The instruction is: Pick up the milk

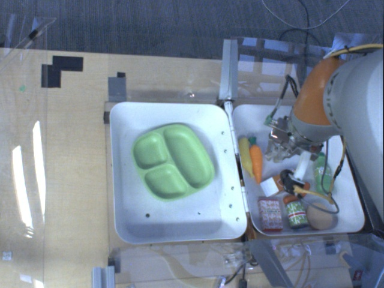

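Note:
The right bin (360, 221) holds a heap of toy food. A slim white item (303, 162), which may be the milk, lies tilted near the bin's middle, partly under the arm. A smaller white block (269, 186) sits lower left of it; I cannot tell which of the two is the milk. My gripper (279, 149) hangs low in the bin's upper half, just left of the slim white item and right of the carrot (256, 162). Nothing can be made out in its grasp.
A yellow item (244, 153) lies beside the carrot. A green bottle (322, 174), a red box (270, 213), a small can (296, 213) and a brown ball (321, 217) crowd the bin's near end. The left bin (129, 221) holds a green divided plate (173, 161).

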{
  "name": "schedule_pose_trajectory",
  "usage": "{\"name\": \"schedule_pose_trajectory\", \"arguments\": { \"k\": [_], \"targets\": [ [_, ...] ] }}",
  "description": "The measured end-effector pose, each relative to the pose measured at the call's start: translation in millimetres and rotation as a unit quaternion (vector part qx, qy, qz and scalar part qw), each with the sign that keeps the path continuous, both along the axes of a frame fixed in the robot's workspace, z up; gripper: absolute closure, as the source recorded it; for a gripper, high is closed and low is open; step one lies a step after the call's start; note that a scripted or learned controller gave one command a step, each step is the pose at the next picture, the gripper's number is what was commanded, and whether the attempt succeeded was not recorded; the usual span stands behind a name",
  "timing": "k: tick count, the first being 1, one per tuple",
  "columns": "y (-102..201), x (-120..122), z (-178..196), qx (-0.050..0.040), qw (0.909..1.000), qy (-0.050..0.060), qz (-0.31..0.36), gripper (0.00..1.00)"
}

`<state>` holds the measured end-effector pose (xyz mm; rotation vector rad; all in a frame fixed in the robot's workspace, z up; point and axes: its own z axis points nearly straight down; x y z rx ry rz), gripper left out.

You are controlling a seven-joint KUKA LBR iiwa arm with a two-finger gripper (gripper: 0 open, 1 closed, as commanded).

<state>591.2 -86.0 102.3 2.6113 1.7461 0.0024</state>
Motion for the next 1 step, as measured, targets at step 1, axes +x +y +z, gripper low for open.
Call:
{"name": "schedule_pose_trajectory", "arguments": {
  "k": [1],
  "targets": [
    [-0.5,0.1,0.3,-0.0004,1.0,0.0,0.0,0.0]
  ]
}}
